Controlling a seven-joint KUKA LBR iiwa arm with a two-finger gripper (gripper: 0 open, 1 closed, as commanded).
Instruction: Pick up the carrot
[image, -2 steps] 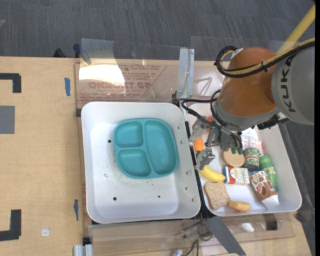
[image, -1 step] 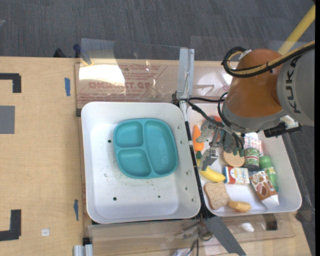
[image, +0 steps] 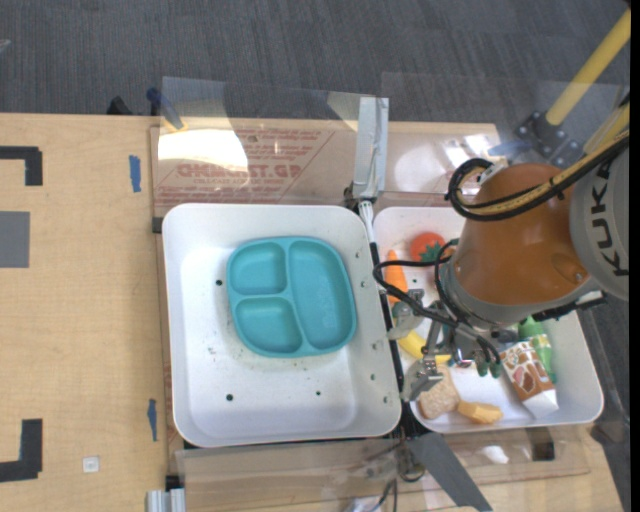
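The carrot (image: 393, 277) lies at the right bin's (image: 580, 395) left edge, centre-right of the frame, beside a tomato (image: 428, 245). The pincer (image: 432, 368) sits lower; its state I cannot tell. Best shift upward, straddle the carrot across its width.

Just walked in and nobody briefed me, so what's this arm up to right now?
The KUKA arm is reaching into the right bin, which holds toy food. Its pincer hangs low over the clutter near a slice of bread and a yellow piece. The carrot lies at the bin's left side, not between the fingers. The left bin holds a teal divided plate.
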